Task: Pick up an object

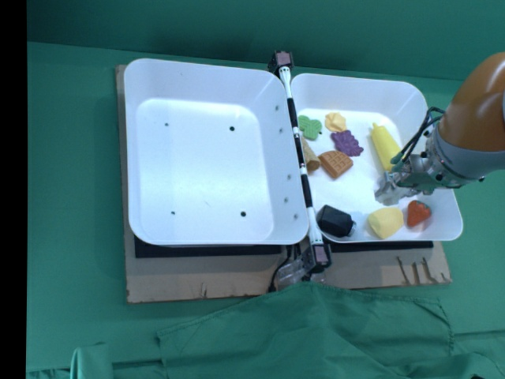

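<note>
- Two shallow white bins sit side by side on a green bench; the right bin point(410, 101) holds small toy foods.
- The gripper point(389, 191) hangs low inside the right bin, near its right wall; whether its fingers are spread or closed cannot be told, and nothing is seen between them.
- A yellow corn cob point(384, 145) lies just behind the gripper.
- A red strawberry point(419, 212) and a yellow lemon-like piece point(386, 223) lie just in front of the gripper.
- A black block point(335, 221), a waffle point(335, 163) and purple grapes point(346, 142) lie to the gripper's left.
</note>
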